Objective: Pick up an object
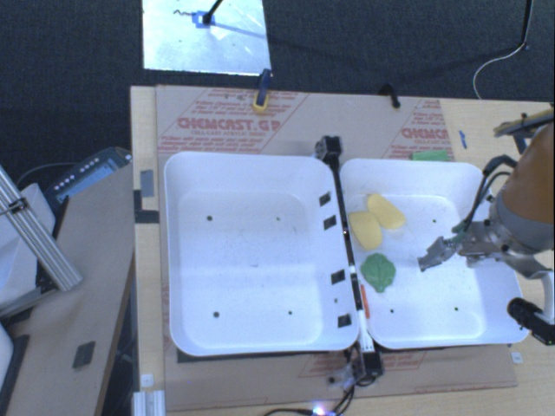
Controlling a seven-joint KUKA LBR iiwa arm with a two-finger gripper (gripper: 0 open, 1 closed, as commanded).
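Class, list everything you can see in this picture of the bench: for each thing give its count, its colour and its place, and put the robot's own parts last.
bins: two, white, side by side on the bench
yellow pieces: two, pale yellow, right bin, near its left wall, touching each other
green piece: one, green, right bin, just below the yellow pieces
board: one, brown with red lettering, under the bins
metal plate: one, silvery, on the dark floor above the bench
arm: one, grey with orange band, reaching in from the right edge
pincer: one, dark grey, over the right bin, to the right of the green piece
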